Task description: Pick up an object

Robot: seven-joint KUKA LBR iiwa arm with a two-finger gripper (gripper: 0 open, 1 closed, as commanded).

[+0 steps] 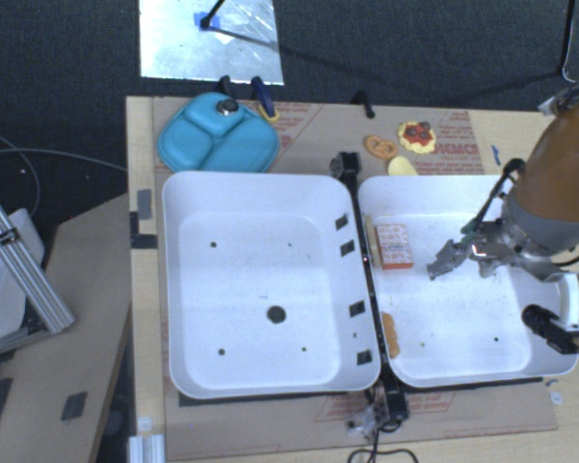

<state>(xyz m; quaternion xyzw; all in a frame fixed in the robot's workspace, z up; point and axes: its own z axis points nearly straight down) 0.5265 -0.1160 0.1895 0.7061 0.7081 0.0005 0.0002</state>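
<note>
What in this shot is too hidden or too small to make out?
- End effector, camera view: too small and blurred to tell its finger state.
- Small box in the right bin: label print too small to read.
- Arm: cut off by the right edge.

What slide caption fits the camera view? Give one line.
Arm's tool hovers in right bin beside small box.

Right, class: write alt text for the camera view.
A grey robot arm's gripper hovers over the right white bin, beside a small red-and-white box. The left bin sits alongside; a blue tray lies behind.
</note>
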